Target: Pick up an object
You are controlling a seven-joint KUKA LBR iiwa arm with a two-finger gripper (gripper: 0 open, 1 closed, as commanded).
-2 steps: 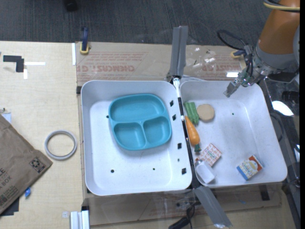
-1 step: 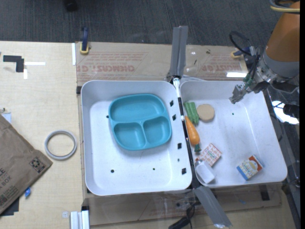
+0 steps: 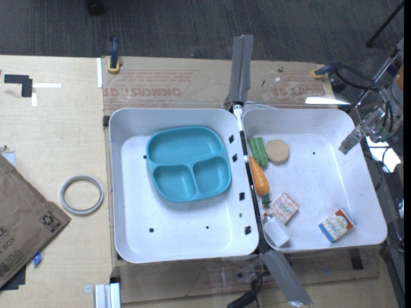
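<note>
Two shallow white bins sit side by side on the bench. The left bin (image 3: 125, 191) holds one item — a blue three-compartment plate (image 3: 189, 163), lying flat and slightly rotated, toward the bin's far half.

The right bin (image 3: 321, 172) holds the loose objects, most of them along its left wall. A green vegetable piece (image 3: 258, 151) lies at the far left, with a round tan disc (image 3: 277, 151) just beside it on the right. An orange carrot (image 3: 259, 176) lies directly below the green piece, angled along the wall. Nearer the front, a small printed packet (image 3: 283, 208) lies flat, and a white cup-like item (image 3: 276, 233) rests in the front-left corner. A blue and orange box (image 3: 336, 226) lies apart from the others, toward the front right.

The gripper (image 3: 374, 124) stands over the right bin's far right rim, well apart from every object. It is partly lost among cables and arm hardware, and its opening cannot be told from this view. Nothing is seen between it and the bin floor.

Outside the bins, a grey tape ring (image 3: 81, 194) lies on the bench to the left, near a brown cardboard box (image 3: 22, 223) at the left edge. Cardboard sheeting (image 3: 167, 82) lies beyond the bins.
</note>
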